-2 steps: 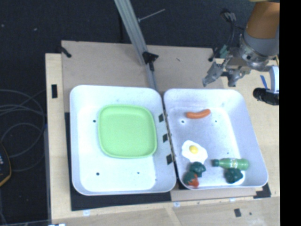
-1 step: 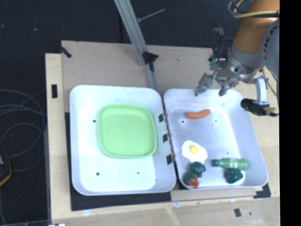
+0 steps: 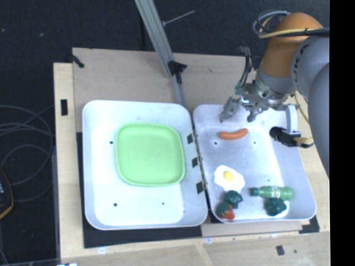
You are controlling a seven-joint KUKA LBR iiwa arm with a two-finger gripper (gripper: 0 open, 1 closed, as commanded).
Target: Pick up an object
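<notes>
Gripper point(image 3: 240, 110) above far end of right bin point(image 3: 288, 165), fingers spread, nothing between. Sausage point(image 3: 233, 134) lies just below fingertips, crosswise. Risk: round, slick toy rolls or squirts out if fingers close off-centre; descent may pinch bin floor.

- Left shallow white bin point(image 3: 100, 148): holds a light green square plastic plate point(image 3: 150, 154).
- Right shallow white bin point(image 3: 288, 165): orange sausage point(image 3: 233, 133), fried egg point(image 3: 228, 177), green bottle point(image 3: 272, 192).
- Gripper point(image 3: 239, 111): open jaws above the sausage.
</notes>
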